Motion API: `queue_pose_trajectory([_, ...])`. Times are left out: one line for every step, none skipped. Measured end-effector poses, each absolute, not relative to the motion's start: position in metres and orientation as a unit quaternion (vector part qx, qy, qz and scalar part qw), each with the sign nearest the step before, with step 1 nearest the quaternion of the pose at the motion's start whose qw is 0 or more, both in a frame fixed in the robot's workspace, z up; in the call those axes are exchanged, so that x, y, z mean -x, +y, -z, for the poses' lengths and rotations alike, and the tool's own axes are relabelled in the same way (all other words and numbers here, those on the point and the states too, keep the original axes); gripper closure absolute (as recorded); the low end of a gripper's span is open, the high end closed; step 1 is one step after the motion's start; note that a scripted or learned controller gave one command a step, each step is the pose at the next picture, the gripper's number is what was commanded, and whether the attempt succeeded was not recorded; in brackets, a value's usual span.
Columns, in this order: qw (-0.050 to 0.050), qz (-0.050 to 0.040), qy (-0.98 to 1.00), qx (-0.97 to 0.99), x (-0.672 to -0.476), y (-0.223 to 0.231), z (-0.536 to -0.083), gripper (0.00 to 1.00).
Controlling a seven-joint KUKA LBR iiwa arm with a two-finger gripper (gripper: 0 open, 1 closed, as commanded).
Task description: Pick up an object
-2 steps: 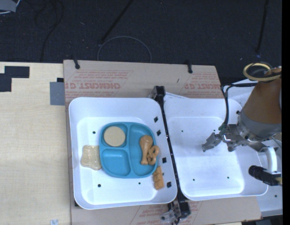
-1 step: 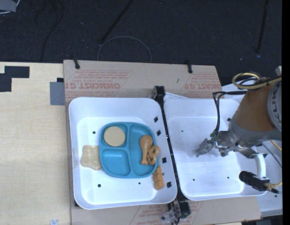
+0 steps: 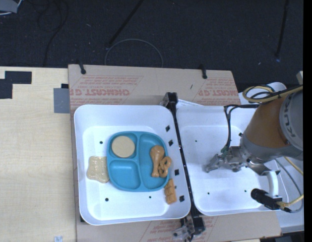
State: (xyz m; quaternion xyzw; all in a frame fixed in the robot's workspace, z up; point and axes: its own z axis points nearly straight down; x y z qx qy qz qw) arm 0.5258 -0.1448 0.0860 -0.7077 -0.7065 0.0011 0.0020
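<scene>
I judge this the approach step: nothing is picked yet. My gripper (image 3: 212, 166) hangs low over the right bin (image 3: 206, 200), just beyond the divider from the blue tray (image 3: 129, 178); I cannot tell its opening. Next I must cross to the tray's pretzel (image 3: 165, 165).

Two white bins (image 3: 90, 135) sit on brown cardboard (image 3: 145, 87) printed with red lettering, over a pale wood bench (image 3: 29, 160) marked with black and grey patches. A blue divided plate (image 3: 129, 174) holds a tan round cookie (image 3: 123, 146) and golden-brown pretzel (image 3: 161, 161); a beige cracker (image 3: 98, 169) lies beside it. The grey arm (image 3: 297, 120) wears an orange band (image 3: 266, 122).
</scene>
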Motion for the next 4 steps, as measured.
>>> queue_pose_trajectory([0.001, -0.0005, -0.705, 0.709, -0.527, -0.146, -0.098, 1.0])
queue_pose_trajectory([0.0, 0.0003, -0.708, 0.707, -0.532, -0.141, -0.143, 1.0])
queue_pose_trajectory([-0.001, 0.0009, -0.708, 0.707, -0.54, -0.138, -0.204, 1.0])
queue_pose_trajectory([0.0, 0.0001, -0.708, 0.707, -0.54, -0.139, -0.224, 1.0])
